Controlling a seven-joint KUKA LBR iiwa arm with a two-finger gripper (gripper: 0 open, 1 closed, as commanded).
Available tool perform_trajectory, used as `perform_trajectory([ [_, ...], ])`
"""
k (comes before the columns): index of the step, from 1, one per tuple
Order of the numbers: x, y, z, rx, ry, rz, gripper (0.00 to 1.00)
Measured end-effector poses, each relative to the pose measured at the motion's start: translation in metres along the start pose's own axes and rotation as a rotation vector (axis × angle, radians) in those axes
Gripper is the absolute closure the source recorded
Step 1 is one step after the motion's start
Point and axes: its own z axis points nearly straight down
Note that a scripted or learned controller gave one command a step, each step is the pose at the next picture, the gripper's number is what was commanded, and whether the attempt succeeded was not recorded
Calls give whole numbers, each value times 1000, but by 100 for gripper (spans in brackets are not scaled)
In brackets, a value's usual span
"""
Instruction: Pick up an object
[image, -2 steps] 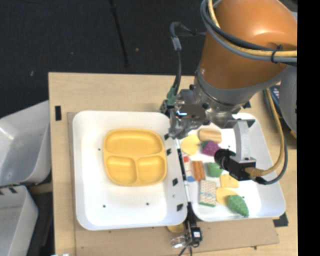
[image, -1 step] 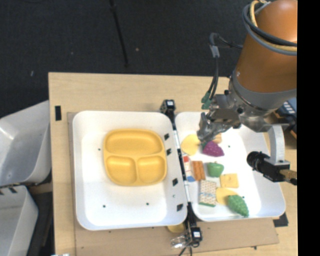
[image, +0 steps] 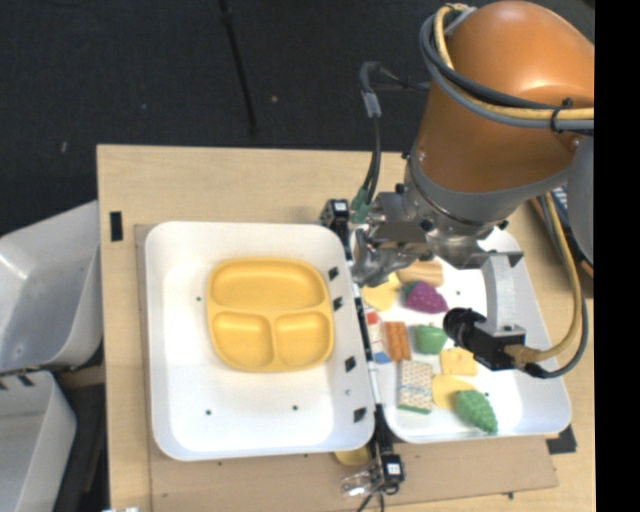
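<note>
From my seat I see the arm (image: 500, 110) reaching in over the right bin (image: 540, 400), its bulky orange wrist hanging above the bin's far end. The gripper (image: 385, 255) sits low at the bin's far left corner, close to the divider between the two bins. I cannot tell how it stands, released or clenched: the wrist body and its cabling cover that part, and I see no object between anything that looks like a grasp.

The candidates all lie in the right bin: a purple grape bunch (image: 425, 296), a tan block (image: 420, 273) just beside it near the gripper, a yellow piece (image: 380, 296) under the gripper's edge, an orange wafer (image: 397, 340), a green round piece (image: 430, 339), a checked cracker (image: 415, 385), a yellow cheese wedge (image: 458, 362) and a green bumpy toy (image: 475, 410) at the near end. The left bin (image: 180, 400) holds a yellow divided tray (image: 270, 312).

I judge this as the descent or the grasp attempt itself, aimed at the yellow piece or the tan block, with nothing yet shown as lifted. The next move calls for a firm close on one item alone, since they lie crowded and touching, then a straight lift clear of the bin wall, and I would want the item seen in the grip before calling it a pick
</note>
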Motion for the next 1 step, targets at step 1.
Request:
perform_trajectory([
  [1, 25, 1, 55, 1, -1, 1, 100],
])
